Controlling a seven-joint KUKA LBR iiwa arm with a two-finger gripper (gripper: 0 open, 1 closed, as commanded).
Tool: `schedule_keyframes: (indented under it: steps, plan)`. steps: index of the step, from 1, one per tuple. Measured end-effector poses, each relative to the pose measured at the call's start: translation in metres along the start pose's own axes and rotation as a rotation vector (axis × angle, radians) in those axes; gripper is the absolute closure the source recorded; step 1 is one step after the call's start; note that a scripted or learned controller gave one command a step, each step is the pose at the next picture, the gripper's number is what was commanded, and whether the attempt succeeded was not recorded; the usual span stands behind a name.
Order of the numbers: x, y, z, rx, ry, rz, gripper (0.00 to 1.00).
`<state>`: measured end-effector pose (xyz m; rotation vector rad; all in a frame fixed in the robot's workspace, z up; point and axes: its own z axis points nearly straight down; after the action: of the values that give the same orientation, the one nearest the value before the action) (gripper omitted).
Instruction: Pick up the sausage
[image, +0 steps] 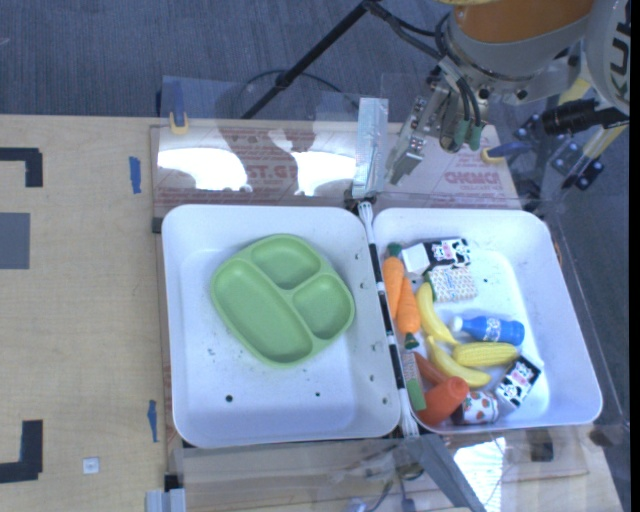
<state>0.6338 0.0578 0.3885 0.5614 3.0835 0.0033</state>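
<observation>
Sausage (427, 367): smooth reddish-brown tube, low on the left side of the glossy white right bin (560, 300), just past the tapered orange carrot (400, 290), beside the curved yellow banana (432, 315). Metal gripper (408, 160) beyond the far rim, well apart; can't tell if wide or narrow.

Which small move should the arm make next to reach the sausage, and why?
Probably carry the gripper toward the near end of the right bin, above the sausage. It hangs past the bin's far edge, while the reddish sausage lies between the banana and the orange cup.
</observation>
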Motion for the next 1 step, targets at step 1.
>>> schedule_keyframes:
  steps: [1]
  plan:
    - [0.0443,0.1195,0.1239,0.001,0.004,-0.041,1.0]
